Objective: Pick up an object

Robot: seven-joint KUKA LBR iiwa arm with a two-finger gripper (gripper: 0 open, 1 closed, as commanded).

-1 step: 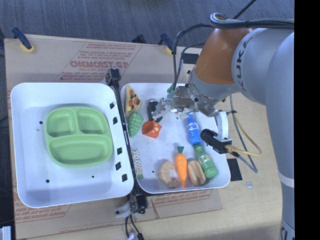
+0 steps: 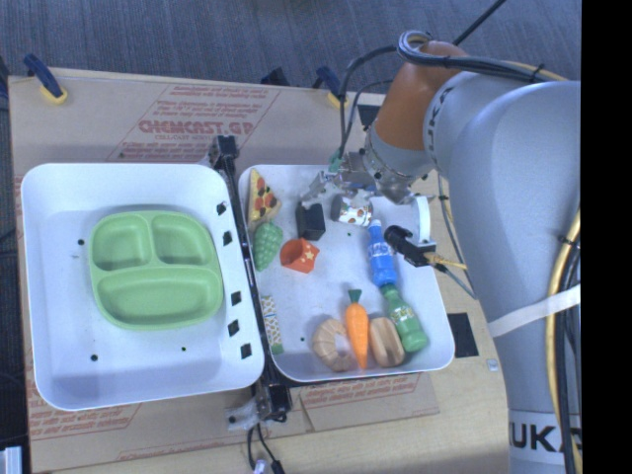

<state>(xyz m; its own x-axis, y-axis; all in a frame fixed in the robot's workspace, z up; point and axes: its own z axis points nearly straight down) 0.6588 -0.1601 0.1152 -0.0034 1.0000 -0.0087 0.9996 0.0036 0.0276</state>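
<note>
Plastic toy food lay scattered in the right bin [image 2: 427, 336]: a smooth orange carrot [image 2: 356, 332] between two bread pieces low in the frame, a blue bottle [image 2: 381, 255], a faceted red block [image 2: 299, 255], a bumpy green piece [image 2: 267, 244] against the left wall. Bare floor remained mid-bin. The gripper [image 2: 331, 200] hung at the bin's upper edge beside a black block [image 2: 310, 220]; its grip could not be told. A glossy green divided plate [image 2: 155, 269] filled the left bin [image 2: 49, 363].

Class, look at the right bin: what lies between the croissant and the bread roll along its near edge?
In the camera view, the toy carrot lies between the croissant and the bread roll, touching both.
</note>
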